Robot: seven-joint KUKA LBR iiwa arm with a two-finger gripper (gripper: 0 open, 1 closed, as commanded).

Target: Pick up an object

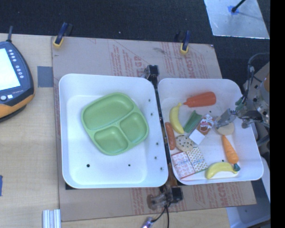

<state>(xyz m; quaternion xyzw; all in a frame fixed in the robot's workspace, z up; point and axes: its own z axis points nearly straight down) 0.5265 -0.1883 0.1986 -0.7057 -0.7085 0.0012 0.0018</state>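
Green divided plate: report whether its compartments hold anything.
Empty. The green divided plate in the left bin shows bare green in all three compartments.

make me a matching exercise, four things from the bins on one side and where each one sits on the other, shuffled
Things:
1. green divided plate
2. orange carrot
3. red-orange sausage
4. checkered card

Places:
A. far part of the right bin, just right of the upper yellow banana
B. near left corner of the right bin
C. middle of the left bin
D. right side of the right bin, just above the lower yellow banana

Pairs: 1-C, 2-D, 3-A, 4-B
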